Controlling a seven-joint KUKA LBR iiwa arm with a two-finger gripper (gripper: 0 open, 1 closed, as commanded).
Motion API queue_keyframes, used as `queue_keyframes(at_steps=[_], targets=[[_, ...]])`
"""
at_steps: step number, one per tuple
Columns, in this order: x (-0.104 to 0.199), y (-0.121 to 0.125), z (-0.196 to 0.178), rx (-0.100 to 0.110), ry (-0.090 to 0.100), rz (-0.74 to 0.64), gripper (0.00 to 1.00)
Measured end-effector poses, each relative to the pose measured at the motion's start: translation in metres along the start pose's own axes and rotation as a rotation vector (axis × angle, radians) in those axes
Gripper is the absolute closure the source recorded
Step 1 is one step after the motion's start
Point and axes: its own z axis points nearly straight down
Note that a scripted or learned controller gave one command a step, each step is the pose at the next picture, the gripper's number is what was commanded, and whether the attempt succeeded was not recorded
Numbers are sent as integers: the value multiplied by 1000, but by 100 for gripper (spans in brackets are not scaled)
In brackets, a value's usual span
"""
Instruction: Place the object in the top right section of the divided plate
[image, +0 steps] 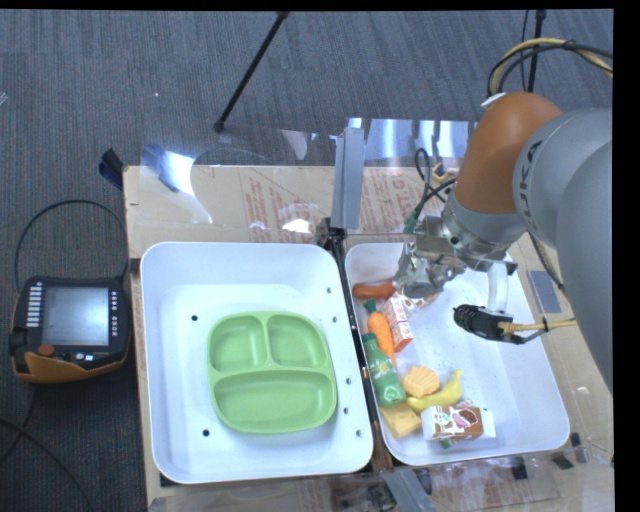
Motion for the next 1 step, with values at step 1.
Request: queue_keyframes(at_steps=[1], targets=[[0,0,0,0,0,0,0]])
